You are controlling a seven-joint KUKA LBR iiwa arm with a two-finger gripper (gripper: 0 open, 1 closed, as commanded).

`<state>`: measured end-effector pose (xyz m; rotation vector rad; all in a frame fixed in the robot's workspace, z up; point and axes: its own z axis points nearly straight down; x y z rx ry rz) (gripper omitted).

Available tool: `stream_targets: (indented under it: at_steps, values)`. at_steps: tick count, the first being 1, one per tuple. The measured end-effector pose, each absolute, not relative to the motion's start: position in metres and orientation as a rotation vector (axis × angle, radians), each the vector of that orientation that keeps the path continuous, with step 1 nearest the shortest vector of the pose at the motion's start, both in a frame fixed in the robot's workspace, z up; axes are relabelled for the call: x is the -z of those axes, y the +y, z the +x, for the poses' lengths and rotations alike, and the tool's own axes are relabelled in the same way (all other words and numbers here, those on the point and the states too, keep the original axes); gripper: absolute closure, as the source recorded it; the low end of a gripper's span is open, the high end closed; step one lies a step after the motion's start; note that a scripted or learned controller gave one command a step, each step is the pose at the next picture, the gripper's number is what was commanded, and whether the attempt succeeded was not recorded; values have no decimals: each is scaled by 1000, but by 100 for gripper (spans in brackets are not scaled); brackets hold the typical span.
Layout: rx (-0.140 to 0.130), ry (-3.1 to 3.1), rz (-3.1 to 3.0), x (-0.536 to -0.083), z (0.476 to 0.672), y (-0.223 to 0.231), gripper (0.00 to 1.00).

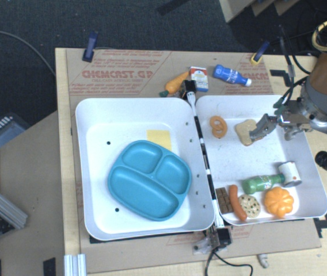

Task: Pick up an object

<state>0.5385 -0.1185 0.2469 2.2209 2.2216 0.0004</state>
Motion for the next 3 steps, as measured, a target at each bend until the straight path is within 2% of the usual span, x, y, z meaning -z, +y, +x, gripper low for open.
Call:
stream_targets:
  at_steps: [1,2,3]
  values:
    - [-1,2222,2220,-214,646,-109,0]
    - [4,2222,2224,-147,639,-159,0]
    - [2,2222,2223,-84,643,-167,0]
